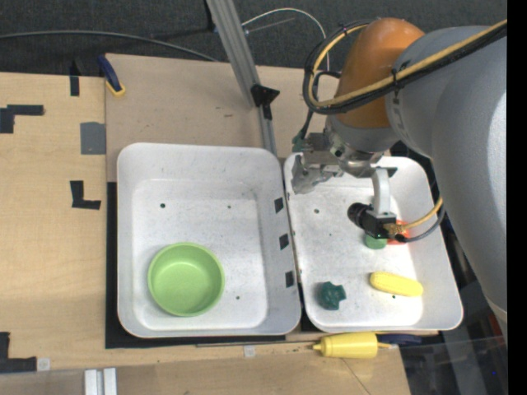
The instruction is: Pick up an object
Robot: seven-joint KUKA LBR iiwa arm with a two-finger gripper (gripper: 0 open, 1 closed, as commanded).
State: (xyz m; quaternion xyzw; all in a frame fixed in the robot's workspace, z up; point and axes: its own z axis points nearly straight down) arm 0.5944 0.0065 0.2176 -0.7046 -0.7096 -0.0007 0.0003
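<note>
Smooth yellow oblong object [396, 283], knobbly teal lump [331, 295]

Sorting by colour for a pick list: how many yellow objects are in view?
2. A yellow banana-like piece lies in the right bin, near its front right corner. A yellow bottle-shaped toy lies on the bench just in front of that bin. The arm may hide others.

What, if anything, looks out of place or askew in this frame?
One thing: a yellow object lies outside both bins, on the bench just past the near rim of the right bin. The yellow piece and dark green piece sit inside that bin, and the green bowl sits upright in the left bin.
</note>
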